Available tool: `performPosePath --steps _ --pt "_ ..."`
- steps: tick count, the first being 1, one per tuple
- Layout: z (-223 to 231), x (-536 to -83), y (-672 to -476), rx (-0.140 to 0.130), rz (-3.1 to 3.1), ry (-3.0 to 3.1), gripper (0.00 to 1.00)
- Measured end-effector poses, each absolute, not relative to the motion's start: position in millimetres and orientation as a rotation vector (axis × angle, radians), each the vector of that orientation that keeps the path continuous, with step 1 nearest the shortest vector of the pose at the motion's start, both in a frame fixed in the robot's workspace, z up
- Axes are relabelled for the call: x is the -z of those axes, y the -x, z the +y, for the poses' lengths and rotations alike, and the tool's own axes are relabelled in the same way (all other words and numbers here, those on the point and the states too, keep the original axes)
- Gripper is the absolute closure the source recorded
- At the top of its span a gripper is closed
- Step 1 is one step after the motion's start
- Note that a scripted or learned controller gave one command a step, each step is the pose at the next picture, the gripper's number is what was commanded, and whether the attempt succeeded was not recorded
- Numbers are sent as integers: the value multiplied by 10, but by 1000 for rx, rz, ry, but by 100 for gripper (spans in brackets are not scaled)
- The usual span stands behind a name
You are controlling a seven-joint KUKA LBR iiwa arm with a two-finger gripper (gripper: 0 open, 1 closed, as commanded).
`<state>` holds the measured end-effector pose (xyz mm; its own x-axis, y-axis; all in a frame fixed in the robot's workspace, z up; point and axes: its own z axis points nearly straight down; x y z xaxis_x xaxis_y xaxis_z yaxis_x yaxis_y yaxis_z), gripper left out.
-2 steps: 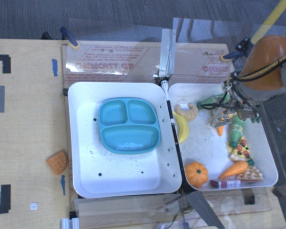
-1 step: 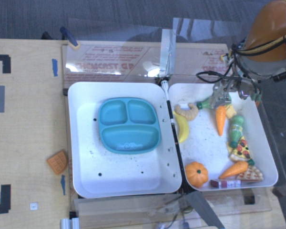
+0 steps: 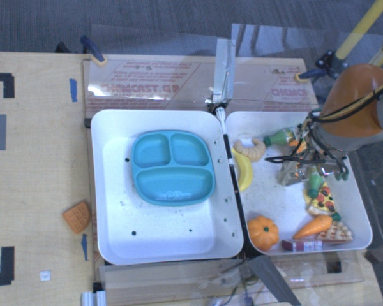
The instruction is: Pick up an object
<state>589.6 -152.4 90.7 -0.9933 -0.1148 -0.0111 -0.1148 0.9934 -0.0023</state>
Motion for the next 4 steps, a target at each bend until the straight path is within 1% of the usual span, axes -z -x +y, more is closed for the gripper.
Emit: performPosePath --steps 1,2,3,4 --pt "-1027 -2164 -5938 2 3120 40 100" --pt "-1366 -960 -5536 2 3130 109 100" --pt "-1365 -952 -5530 1 3132 109 0" --pt "-1058 -886 -6328 0 3126 159 0"
